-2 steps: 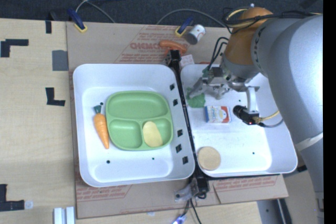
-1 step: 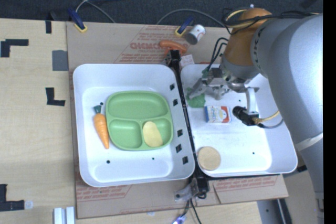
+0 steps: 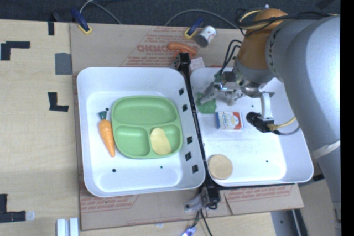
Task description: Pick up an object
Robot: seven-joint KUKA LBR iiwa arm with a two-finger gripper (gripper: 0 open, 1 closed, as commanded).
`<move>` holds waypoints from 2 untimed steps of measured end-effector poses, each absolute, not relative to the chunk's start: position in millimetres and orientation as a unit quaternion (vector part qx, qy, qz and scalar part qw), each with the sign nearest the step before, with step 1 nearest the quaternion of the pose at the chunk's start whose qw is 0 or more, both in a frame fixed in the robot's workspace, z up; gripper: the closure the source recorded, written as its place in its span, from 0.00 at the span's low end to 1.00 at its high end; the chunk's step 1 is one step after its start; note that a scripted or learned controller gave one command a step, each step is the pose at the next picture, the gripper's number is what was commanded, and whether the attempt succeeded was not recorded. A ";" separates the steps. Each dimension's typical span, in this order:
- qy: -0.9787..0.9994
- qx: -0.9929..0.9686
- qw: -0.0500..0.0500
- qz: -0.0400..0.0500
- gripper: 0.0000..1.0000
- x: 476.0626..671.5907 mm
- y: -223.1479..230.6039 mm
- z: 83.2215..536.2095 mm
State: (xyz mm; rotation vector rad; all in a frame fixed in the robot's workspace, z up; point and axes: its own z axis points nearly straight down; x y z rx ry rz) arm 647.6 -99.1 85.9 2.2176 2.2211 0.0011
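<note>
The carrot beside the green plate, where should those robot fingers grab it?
Probably across the middle of the carrot, coming straight down from above. It lies flat and lengthwise between the green plate and the bin wall, so fingers closing across its narrow width fit best, though the plate side looks tight.

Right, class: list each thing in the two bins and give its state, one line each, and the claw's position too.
Green divided plate: flat in the left bin.
Yellow piece: lying in the plate's lower right compartment.
Toy carrot: lying on the bin floor beside the plate's left edge.
Small green item: in the right bin by the divider.
Small carton: lying flat in the right bin.
Tan disc: flat at the right bin's near corner.
Claw: low over the right bin.
</note>
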 end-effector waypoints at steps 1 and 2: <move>0.708 0.707 0.001 0.000 0.00 668.8 -94.6 85.3; 0.707 0.707 0.001 0.000 0.00 642.4 -94.7 85.8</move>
